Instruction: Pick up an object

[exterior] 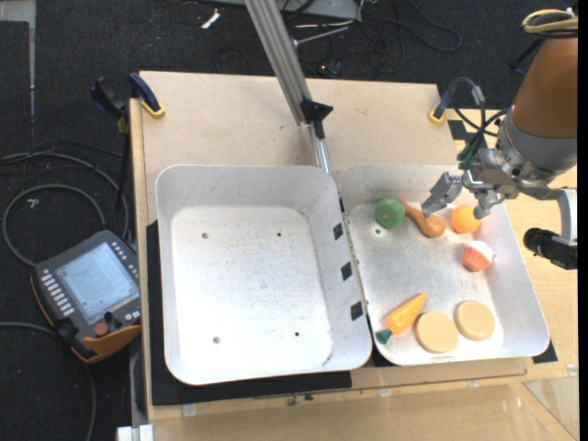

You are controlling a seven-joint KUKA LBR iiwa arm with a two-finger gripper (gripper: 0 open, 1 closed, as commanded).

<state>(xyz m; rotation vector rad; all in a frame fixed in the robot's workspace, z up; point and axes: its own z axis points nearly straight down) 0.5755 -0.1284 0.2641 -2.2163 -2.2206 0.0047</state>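
Observation:
My gripper [469, 197] hangs over the back of the right bin [514, 338], fingers spread open and nothing between them. Just under its right finger lies an orange ball [465, 220]. An orange-brown carrot-like piece [426, 222] lies below its left finger. A green ball [390, 213] sits further left. A pink and white cupcake-like toy [477, 256] rests near the bin's right side. At the front lie a small orange carrot with a green tip [402, 314] and two tan round discs [437, 332] [475, 320].
The left bin [248, 274] sits beside the right one, their rims overlapping at the middle. A slanted metal pole [280, 49] crosses the back of the bench. Clamps [145, 95] [450, 99] grip the bench's back corners. A teach pendant [87, 288] lies on the floor at left.

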